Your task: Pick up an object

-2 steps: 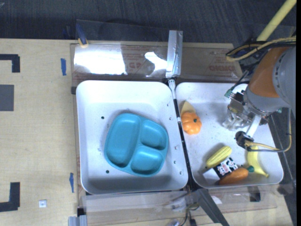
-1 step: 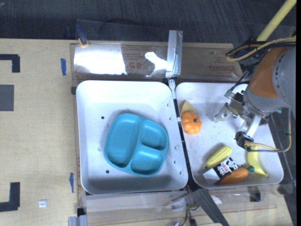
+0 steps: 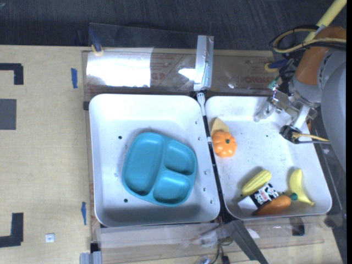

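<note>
Camera view looks down on two white bins set side by side on a wooden bench [image 3: 44, 164]. Left of centre, the left bin [image 3: 104, 114] holds a blue divided plate [image 3: 159, 168], lying flat. Right of centre, the right bin [image 3: 322, 202] holds several toy foods: a small orange pumpkin [image 3: 224, 145] against its left wall with a pale yellow wedge [image 3: 218, 125] touching it just above; in the lower part, an ear of corn [image 3: 256, 181], a black and white item [image 3: 266, 194], a carrot [image 3: 273, 204] touching it, and a banana [image 3: 298, 187] toward the lower right corner. At the upper right of the frame the arm [image 3: 330, 70] reaches in, its gripper [image 3: 286, 120] above the right bin's upper right area, well apart from the foods. Whether its pincer is wide or narrow cannot be told; nothing shows between the fingers.
</note>
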You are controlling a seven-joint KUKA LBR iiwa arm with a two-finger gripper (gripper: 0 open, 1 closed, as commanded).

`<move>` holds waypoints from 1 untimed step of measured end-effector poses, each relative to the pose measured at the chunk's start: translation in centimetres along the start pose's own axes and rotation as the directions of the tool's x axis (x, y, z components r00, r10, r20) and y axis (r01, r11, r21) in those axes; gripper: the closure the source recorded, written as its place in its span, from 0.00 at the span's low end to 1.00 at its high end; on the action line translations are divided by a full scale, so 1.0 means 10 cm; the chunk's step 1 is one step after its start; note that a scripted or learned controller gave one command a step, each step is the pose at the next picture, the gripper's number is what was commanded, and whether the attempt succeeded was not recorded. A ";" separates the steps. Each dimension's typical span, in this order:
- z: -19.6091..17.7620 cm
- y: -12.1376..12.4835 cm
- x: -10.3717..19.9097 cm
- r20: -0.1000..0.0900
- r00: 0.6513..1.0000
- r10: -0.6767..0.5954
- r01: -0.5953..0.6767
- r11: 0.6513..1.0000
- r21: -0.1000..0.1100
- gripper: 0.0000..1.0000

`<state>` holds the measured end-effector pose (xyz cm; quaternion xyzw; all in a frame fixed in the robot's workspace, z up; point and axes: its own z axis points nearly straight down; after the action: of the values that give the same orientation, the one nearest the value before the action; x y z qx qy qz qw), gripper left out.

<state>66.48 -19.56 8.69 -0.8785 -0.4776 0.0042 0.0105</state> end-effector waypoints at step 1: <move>-0.61 -0.19 -0.33 0.002 0.999 -0.040 0.040 0.999 -0.025 0.00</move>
<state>63.16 -21.39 14.82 -0.8689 -0.4949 -0.0014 -0.0008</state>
